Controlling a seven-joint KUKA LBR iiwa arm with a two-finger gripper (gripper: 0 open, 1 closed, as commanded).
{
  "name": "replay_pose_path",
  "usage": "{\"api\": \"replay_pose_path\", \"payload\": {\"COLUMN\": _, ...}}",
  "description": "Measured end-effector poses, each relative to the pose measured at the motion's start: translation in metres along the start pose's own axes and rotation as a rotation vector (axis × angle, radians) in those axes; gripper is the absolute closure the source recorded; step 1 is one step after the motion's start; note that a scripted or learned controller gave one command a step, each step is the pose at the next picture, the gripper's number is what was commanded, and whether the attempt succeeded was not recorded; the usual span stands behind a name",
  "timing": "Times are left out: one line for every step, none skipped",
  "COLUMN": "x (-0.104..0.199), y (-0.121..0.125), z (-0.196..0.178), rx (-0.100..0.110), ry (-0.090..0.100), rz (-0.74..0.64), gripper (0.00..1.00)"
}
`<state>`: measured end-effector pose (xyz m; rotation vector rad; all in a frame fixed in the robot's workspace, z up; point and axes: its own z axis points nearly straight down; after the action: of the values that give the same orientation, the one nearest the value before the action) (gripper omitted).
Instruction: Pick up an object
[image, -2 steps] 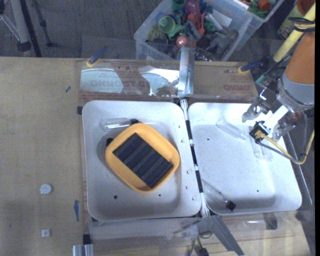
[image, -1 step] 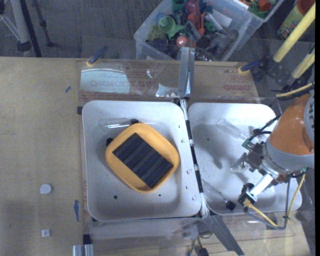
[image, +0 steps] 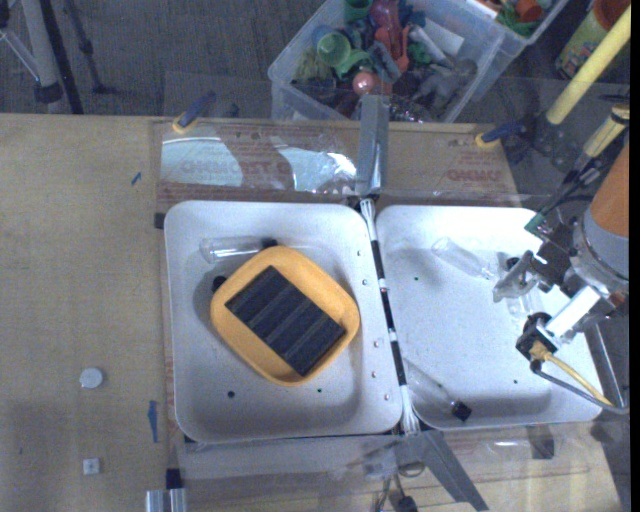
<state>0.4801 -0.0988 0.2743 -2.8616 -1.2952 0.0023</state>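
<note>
Occupying the middle of the frame: two shallow white bins side by side on a tan bench (image: 70, 250), split by a thin divider.

Left bin (image: 190, 400): one yellow pad with a black ribbed panel (image: 285, 315), lying flat and turned at an angle, near the bin's centre. One clear plastic tube (image: 235, 246) lies just above it, by the upper wall, close to the pad's top corner.

Right bin (image: 470, 350): one clear, glassy item (image: 462, 258) in the upper middle, hard to make out. One small dark piece (image: 460, 409) near the lower wall.

Arm (image: 605, 225): grey with an orange band, entering at the right edge of the frame. Its gripper (image: 522, 278) sits over the right side of the right bin, near the clear item and apart from it. Nothing visible between the fingers; whether they are open or closed cannot be told.

Upper centre of the frame, beyond the bench: clear crate of mixed coloured toys (image: 400, 50). Lower left of the bench: one small grey disc (image: 91, 378).
</note>
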Motion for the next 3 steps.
{"api": "replay_pose_path", "payload": {"x": 0.069, "y": 0.09, "z": 0.004, "rx": -0.001, "ry": 0.0, "rz": -0.152, "gripper": 0.0}}
{"api": "replay_pose_path", "payload": {"x": 0.043, "y": 0.107, "z": 0.187, "rx": -0.006, "ry": 0.003, "rz": -0.396, "gripper": 0.0}}
{"api": "replay_pose_path", "payload": {"x": 0.002, "y": 0.153, "z": 0.044, "rx": -0.003, "ry": 0.0, "rz": -0.297, "gripper": 0.0}}
